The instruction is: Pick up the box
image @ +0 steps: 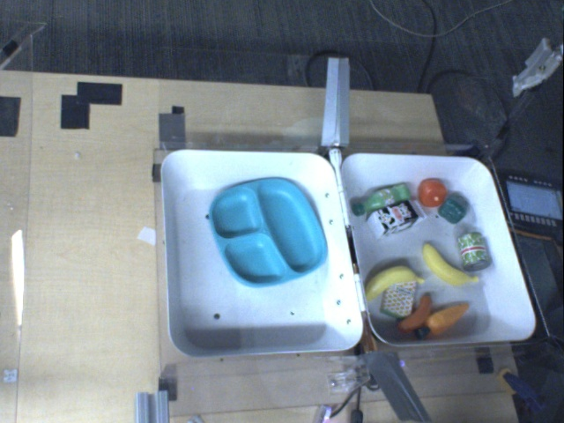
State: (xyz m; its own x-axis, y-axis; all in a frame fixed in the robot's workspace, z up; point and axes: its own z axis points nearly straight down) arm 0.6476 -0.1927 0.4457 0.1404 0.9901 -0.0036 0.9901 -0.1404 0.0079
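The gripper [536,67], too blurred to tell whether open or closed, sits at the upper right well clear of the bins, probably to keep the view unobstructed, while the small printed box [394,218] lies among toy food in the right bin [507,300].

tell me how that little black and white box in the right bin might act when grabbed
The box looks like a small toy carton, so probably light and fairly stiff. It leans against the green thing, so a grab may nudge both. Its flat sides suggest it would slide or tip, not roll.
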